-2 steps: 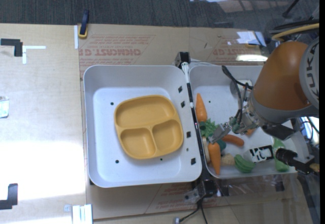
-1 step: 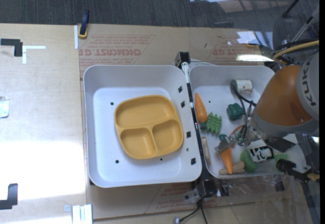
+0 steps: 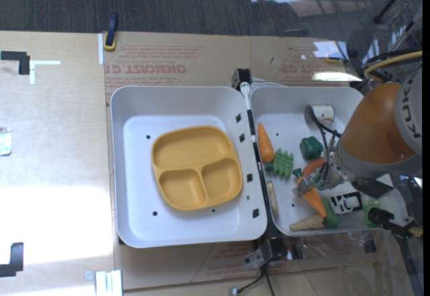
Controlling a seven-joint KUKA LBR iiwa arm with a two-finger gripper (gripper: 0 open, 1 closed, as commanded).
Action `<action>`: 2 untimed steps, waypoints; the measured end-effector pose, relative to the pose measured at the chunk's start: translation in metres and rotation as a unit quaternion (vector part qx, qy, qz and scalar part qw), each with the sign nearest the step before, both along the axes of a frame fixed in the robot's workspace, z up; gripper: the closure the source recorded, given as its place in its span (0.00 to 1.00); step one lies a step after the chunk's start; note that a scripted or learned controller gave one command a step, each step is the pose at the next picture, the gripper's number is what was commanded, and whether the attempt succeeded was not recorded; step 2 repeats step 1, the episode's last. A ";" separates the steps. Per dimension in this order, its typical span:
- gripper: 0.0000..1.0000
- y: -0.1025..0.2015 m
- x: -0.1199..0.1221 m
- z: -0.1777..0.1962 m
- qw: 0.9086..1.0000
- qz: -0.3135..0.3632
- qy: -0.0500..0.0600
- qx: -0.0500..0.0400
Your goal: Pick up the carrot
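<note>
An orange carrot [image 3: 265,143] lies at the left side of the right bin [image 3: 287,108], close to the divider, tip pointing up the view. My gripper [image 3: 307,185] hangs low over the middle of the right bin, right of that carrot and apart from it. Two more orange carrot-like pieces sit at the gripper: one [image 3: 312,168] just above it and one [image 3: 316,202] just below it. The arm's body hides how the gripper meets them.
The left bin [image 3: 127,154] holds a yellow divided plate [image 3: 197,167]. In the right bin lie a green spiky toy [image 3: 283,162], a dark green piece [image 3: 311,147], a white cylinder [image 3: 323,112], a beige cone [image 3: 307,223] and a green item [image 3: 331,221].
</note>
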State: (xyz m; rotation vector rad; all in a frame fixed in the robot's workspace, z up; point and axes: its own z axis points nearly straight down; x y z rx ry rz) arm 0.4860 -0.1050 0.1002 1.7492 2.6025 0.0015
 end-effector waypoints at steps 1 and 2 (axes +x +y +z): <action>1.00 0.052 0.016 0.091 1.000 -0.026 0.002 0.000; 1.00 0.052 0.016 0.091 1.000 -0.026 0.002 0.000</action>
